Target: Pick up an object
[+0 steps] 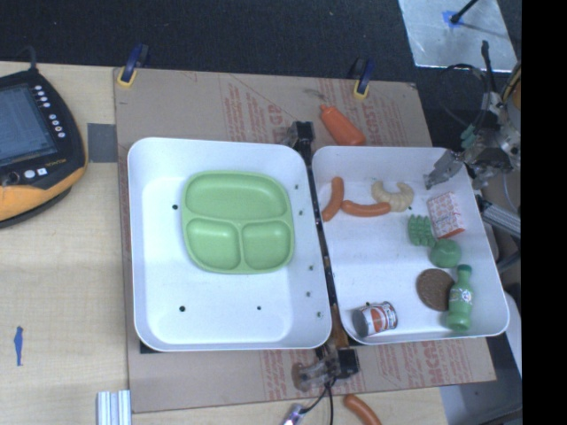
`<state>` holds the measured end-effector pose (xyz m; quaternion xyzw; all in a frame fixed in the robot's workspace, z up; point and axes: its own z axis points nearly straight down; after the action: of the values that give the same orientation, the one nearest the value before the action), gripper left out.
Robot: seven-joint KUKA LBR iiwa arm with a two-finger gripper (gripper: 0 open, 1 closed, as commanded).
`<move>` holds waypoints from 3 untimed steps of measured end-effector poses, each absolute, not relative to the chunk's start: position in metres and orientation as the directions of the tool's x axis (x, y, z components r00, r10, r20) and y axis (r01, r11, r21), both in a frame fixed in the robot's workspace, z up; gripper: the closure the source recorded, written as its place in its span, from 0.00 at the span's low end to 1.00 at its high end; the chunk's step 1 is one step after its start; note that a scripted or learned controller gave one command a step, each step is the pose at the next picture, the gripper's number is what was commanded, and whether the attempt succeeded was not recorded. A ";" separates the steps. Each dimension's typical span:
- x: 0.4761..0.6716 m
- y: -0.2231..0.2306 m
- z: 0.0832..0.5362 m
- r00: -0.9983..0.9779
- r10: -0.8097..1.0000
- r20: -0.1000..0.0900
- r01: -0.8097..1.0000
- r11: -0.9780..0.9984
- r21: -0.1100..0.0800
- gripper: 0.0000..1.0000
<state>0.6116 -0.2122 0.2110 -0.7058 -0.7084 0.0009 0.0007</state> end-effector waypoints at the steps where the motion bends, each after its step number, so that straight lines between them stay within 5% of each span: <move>1: 0.570 -0.212 0.111 -0.004 1.000 0.000 1.000 0.004 -0.002 0.00; 2: 0.655 -0.198 0.093 -0.003 1.000 0.001 1.000 0.003 -0.002 0.00; 3: 0.657 -0.212 0.093 -0.003 1.000 -0.001 1.000 0.003 0.001 0.00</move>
<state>0.6569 -0.2118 0.0930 -0.7059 -0.7083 0.0001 -0.0006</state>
